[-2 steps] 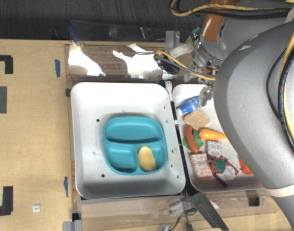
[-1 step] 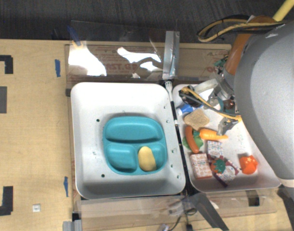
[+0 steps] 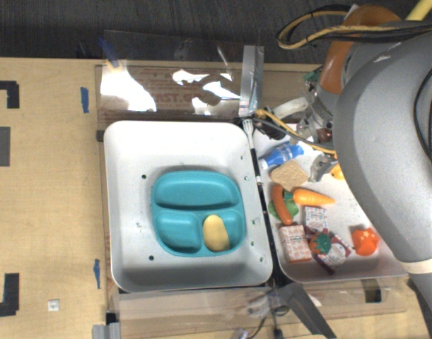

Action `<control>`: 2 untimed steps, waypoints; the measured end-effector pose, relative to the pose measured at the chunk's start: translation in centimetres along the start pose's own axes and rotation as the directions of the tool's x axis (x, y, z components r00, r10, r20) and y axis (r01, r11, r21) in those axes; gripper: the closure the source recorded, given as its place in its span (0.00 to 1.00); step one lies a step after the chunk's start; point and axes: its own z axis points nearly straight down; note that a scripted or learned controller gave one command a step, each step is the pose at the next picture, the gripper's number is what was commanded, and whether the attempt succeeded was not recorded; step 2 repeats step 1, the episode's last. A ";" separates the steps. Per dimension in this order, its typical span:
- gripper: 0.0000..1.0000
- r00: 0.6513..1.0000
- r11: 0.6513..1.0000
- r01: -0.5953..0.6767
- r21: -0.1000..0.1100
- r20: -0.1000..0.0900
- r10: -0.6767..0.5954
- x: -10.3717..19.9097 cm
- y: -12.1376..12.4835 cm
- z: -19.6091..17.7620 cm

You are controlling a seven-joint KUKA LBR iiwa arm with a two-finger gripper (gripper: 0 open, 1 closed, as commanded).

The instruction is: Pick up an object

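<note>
The bench (image 3: 39,210) carries two shallow white bins side by side. The left bin (image 3: 124,154) holds a teal divided tray (image 3: 194,189) near its middle, and a pale yellow, egg-shaped potato (image 3: 216,232) lies in the tray's lower right compartment, close to the bin's right wall.

The right bin (image 3: 357,260) holds the loose things to pick from, crowded along its left side and front edge. Nearest the back is a blue packet (image 3: 281,152) with a white end, lying against the left wall. Just in front of it is a tan slice of bread (image 3: 291,176), tilted, its lower corner touching an orange carrot (image 3: 313,198) that lies crosswise with its point toward the right. Left of the carrot, against the bin's left wall, is a brownish sausage (image 3: 278,205) with a green piece beside it. Toward the front edge sit a small red and white carton (image 3: 295,244), and a cluster of red, white and green wrapped items (image 3: 327,248) that I cannot tell apart. An orange pepper-like toy (image 3: 365,241) lies apart from these, toward the front right.

The grey arm (image 3: 392,140) covers the right side of this bin. The gripper (image 3: 322,162) is low over the back of the bin, just right of the bread; whether it is spread or closed, or touching anything, cannot be told from this angle. Nothing is visibly held.
</note>
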 end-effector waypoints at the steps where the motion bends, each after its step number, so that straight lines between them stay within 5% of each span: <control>1: 0.00 1.000 1.000 0.013 0.001 0.003 -0.013 -6.2 0.3 0.0; 2: 0.00 1.000 1.000 0.013 0.001 0.003 -0.013 -6.2 0.3 0.0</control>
